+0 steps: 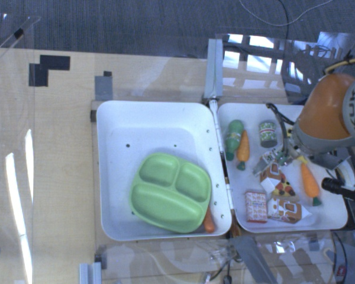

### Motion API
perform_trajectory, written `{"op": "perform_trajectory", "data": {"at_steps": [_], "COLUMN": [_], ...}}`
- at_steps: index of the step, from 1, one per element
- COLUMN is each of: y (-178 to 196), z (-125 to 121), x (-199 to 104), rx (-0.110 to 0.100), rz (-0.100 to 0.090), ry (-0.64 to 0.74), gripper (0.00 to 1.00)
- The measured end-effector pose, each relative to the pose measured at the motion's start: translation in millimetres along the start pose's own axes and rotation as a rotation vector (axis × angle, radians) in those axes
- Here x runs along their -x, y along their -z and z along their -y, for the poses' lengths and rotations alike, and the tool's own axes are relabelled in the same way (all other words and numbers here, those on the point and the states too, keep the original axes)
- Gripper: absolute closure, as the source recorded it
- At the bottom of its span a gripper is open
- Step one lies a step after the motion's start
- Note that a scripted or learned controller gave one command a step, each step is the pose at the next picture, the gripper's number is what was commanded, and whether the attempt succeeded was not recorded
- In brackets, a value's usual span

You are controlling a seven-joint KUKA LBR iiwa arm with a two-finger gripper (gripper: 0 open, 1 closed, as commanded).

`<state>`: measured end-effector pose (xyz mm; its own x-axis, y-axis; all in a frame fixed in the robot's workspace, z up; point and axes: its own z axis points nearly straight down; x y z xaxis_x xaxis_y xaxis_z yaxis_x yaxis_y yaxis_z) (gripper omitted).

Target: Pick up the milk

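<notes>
Two white bins sit side by side on the wood bench. The left bin (115, 158) holds a green divided plate (170, 192), tilted against the bottom-right corner, with an orange carrot tip (209, 222) poking out from under its edge. The right bin (337, 218) holds the clutter: a green bottle (234, 136) and a carrot (243, 147) lying together along the left wall, a small can (268, 133) upright near the top, a second carrot (310, 183) on the right, and a red snack packet (255, 206) near the front.

My best read for the milk (274, 176) is the little house-shaped carton with the white gabled top, mid-bin, with a second similar carton (286, 209) just below it; print too small to confirm which is which.

The arm comes in from the right, orange band over the bin's upper right. The gripper (274, 157) hangs tilted down just above and touching-close to the upper carton, so this looks like lining up a grasp. Fingers look slightly parted, with nothing clearly between them. The cartons are packed tight, so a pinch risks nudging the neighbour.
</notes>
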<state>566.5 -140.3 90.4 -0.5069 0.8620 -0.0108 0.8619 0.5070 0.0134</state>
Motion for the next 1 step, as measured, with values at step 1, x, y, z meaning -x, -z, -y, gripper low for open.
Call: {"op": "perform_trajectory", "data": {"at_steps": [1], "y": [10.6], "z": [-3.3], "x": [2.2], "rx": [0.007], "rz": [0.006], "ry": [0.000], "gripper": [1.00]}}
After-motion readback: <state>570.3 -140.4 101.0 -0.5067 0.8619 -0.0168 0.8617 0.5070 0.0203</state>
